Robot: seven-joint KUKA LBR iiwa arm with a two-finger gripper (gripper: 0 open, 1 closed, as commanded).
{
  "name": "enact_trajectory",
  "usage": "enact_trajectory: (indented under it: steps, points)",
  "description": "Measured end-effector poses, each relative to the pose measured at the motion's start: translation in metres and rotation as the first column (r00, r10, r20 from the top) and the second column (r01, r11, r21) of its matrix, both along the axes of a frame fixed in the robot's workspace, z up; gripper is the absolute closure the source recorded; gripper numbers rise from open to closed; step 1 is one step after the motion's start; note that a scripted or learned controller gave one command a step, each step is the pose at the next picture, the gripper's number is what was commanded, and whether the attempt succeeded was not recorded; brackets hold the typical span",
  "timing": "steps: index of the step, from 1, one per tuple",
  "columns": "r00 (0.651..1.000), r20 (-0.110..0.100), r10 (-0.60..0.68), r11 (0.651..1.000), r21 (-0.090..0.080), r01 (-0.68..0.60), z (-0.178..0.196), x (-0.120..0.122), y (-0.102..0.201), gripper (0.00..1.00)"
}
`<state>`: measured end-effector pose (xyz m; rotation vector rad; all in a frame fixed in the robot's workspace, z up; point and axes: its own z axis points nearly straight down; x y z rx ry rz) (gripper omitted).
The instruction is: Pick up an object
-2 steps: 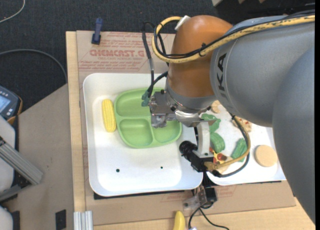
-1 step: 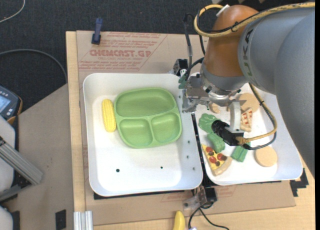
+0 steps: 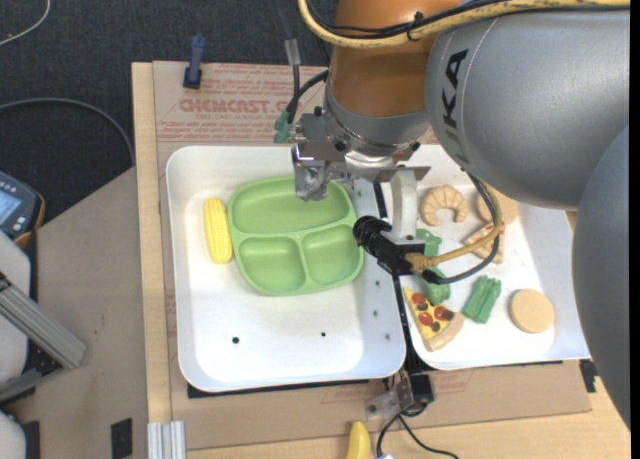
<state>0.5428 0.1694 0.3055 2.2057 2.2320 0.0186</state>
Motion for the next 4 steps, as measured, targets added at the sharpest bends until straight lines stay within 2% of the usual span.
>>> enact_trajectory:
  steps: [1, 2, 3, 4]
  points:
    - [1.000, -0.007, -0.008, 1.000, -0.002, 0.008, -0.223, 0.012, 0.058, 1.00]
    - [1.000, -0.001, -0.008, 1.000, 0.000, 0.008, -0.024, -0.046, 0.056, 1.00]
    - [1.000, 0.005, -0.010, 1.000, -0.002, 0.010, 0.087, 0.020, 0.054, 1.00]
    - [1.000, -0.006, -0.009, 1.000, -0.003, 0.009, 0.119, -0.013, 0.055, 1.00]
